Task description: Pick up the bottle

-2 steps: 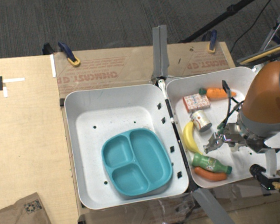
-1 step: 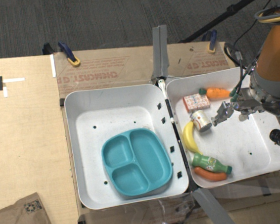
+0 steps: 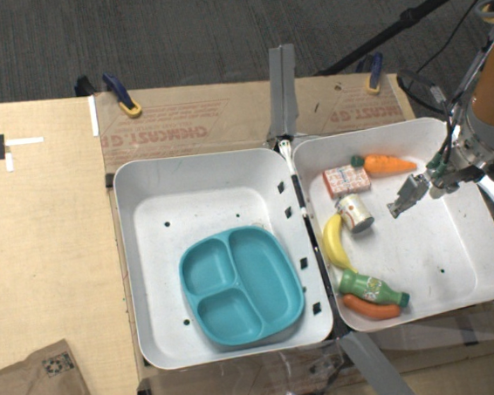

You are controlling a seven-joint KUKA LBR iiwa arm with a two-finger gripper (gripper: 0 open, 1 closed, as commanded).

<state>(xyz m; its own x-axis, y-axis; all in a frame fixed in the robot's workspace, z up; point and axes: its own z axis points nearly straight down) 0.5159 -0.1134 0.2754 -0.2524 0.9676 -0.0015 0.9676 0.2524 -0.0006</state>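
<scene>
Tool [image 3: 405,198] hovers low over the right bin [image 3: 466,274], nothing between its fingers; open or closed, I cannot tell. The green bottle [image 3: 372,288] lies below-left of it, touching the banana [image 3: 332,240].

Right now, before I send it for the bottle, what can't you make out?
- Gripper fingers: too small and blurred in the camera view.
- Green bottle: label unreadable, its underside pressed against the orange item.
- Arm: cut off by the right edge.
</scene>
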